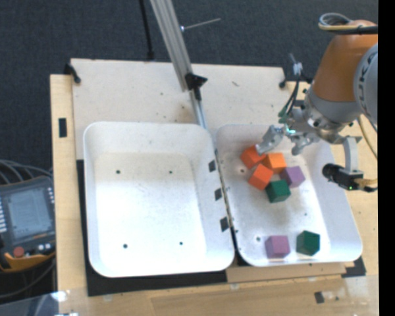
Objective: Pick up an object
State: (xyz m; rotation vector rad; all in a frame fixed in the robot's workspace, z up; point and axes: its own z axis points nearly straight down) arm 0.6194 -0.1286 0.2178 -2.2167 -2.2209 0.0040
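Over the right shallow white bin (336,239), the hand (284,141) hangs spread open, grasping nothing, just above a cluster: three orange cubes (261,176), a purple cube (293,175) and a green cube (277,191). Near the bin's front edge lie another purple cube (276,245) and green cube (308,242).

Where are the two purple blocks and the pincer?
Upper purple block (293,175), camera view, top face.
Lower purple block (277,245), camera view, top face.
Pincer (286,140), camera view, midway between its fingertips.
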